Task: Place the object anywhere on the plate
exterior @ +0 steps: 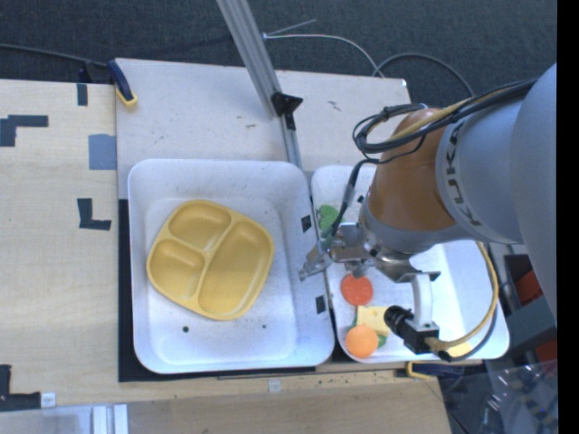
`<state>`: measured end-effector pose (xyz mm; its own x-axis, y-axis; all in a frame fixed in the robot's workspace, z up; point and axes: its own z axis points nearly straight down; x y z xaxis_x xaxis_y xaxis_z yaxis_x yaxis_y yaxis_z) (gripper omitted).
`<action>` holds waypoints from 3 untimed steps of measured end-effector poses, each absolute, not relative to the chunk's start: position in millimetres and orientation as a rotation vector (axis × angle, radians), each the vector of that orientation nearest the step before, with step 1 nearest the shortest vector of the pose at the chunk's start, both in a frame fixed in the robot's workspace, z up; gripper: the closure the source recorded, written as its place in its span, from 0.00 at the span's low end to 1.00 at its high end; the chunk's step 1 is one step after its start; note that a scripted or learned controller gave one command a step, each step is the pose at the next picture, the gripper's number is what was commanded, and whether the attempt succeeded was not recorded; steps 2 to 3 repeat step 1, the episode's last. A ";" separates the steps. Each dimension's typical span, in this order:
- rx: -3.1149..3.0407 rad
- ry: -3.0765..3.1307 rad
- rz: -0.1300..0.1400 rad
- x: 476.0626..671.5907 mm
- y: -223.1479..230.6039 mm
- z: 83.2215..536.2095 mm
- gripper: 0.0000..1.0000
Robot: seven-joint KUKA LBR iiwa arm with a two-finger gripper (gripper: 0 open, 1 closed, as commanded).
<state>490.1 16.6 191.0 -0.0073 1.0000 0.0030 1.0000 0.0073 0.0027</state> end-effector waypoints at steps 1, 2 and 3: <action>-2.216 -2.221 0.004 489.1 13.2 197.6 1.00; -2.216 -2.221 0.004 489.1 13.2 197.6 1.00; -2.216 -2.221 0.004 489.1 13.2 197.6 1.00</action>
